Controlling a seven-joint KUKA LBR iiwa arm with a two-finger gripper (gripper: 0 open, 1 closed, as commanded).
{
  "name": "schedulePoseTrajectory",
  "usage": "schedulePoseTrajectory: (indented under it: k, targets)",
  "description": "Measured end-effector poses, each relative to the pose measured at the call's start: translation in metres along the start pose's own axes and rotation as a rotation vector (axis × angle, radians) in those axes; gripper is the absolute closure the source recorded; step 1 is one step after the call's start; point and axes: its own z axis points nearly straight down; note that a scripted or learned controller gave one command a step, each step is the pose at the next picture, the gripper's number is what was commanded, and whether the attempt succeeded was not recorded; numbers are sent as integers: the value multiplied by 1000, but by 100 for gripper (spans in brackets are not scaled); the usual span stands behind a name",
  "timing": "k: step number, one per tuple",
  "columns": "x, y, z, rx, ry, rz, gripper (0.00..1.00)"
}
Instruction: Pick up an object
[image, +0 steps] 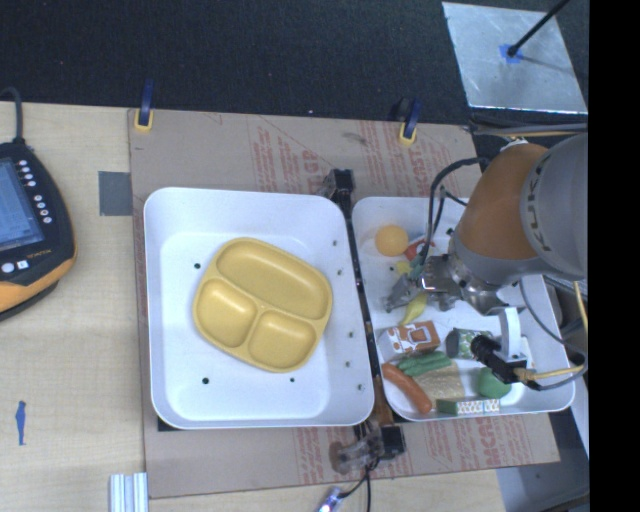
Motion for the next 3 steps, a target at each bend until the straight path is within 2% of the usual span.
schedulePoseTrajectory:
  k: [1, 2, 3]
  targets:
    - [-3, 73, -2, -2, 0, 2, 0]
    - [-2, 23, -1, -2, 0, 2, 0]
    - [-3, 23, -11, 0, -1, 1, 100]
